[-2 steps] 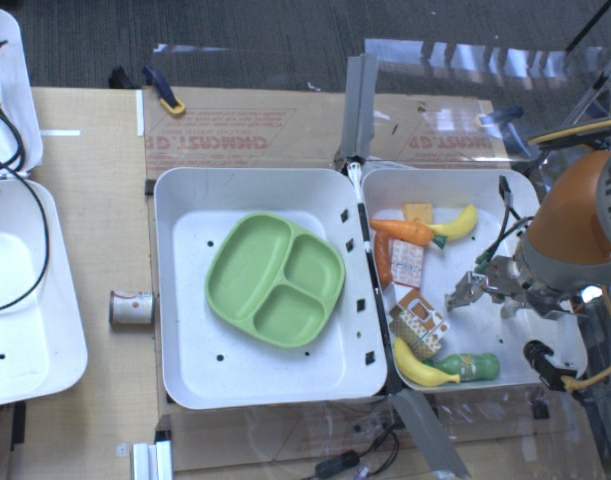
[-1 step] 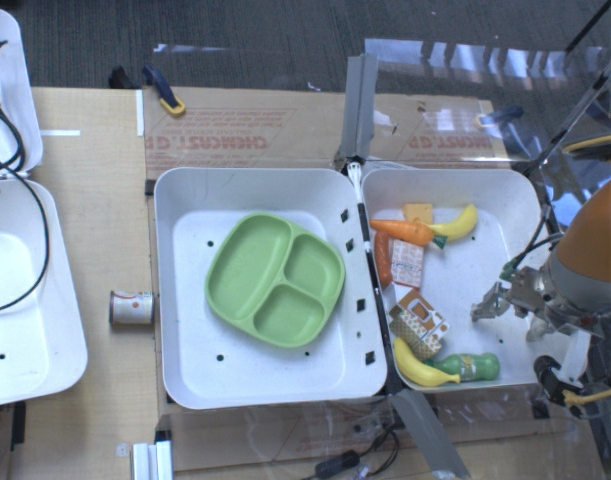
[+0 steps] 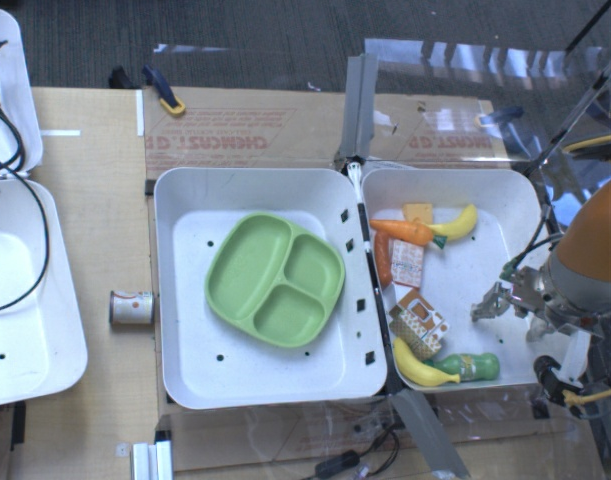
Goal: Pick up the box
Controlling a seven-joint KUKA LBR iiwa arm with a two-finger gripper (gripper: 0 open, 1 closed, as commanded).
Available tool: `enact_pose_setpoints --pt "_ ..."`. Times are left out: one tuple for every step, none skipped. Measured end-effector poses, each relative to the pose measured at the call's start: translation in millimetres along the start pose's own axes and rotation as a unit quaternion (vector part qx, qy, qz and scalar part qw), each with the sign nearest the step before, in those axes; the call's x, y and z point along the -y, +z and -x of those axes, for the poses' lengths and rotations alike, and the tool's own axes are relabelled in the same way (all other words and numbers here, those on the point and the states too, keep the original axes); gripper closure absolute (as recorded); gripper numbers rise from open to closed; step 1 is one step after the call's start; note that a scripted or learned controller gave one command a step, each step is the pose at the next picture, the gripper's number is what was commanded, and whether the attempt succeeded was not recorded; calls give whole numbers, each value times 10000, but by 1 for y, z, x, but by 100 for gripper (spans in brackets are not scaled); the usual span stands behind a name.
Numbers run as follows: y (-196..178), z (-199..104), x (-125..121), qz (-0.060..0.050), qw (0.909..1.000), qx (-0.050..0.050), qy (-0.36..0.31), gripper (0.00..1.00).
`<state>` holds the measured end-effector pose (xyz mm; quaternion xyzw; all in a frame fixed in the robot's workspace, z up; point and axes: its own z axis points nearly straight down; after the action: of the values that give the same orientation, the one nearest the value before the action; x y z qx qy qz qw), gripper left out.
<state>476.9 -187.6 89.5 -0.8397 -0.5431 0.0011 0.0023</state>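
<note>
Box (image 3: pixel 418 322) x1 | bananas x2 | carrot x1 | gripper (image 3: pixel 497 302) fingers' spread unclear, holding nothing

In the right bin (image 3: pixel 520 193), toys crowd the left side: a carrot (image 3: pixel 403 231) and banana (image 3: pixel 455 224) at the top, a box (image 3: pixel 418 320) lower down with a second banana (image 3: pixel 421 365) and green bottle (image 3: pixel 472 368) just beside it. The bin's middle floor lies open. The hand (image 3: pixel 497 301) hovers at the right of that open floor. A green divided plate (image 3: pixel 275 281) takes up most of the left bin (image 3: pixel 175 268).
</note>
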Motion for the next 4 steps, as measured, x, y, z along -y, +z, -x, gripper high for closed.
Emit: enact_pose_setpoints --pt "0 0 0 0 10000 0 0 0" --pt "0 6 -4 1 9999 -14 128 0" --pt "0 6 -4 1 9999 -14 130 0" --pt "0 6 -4 1 9999 -14 130 0"
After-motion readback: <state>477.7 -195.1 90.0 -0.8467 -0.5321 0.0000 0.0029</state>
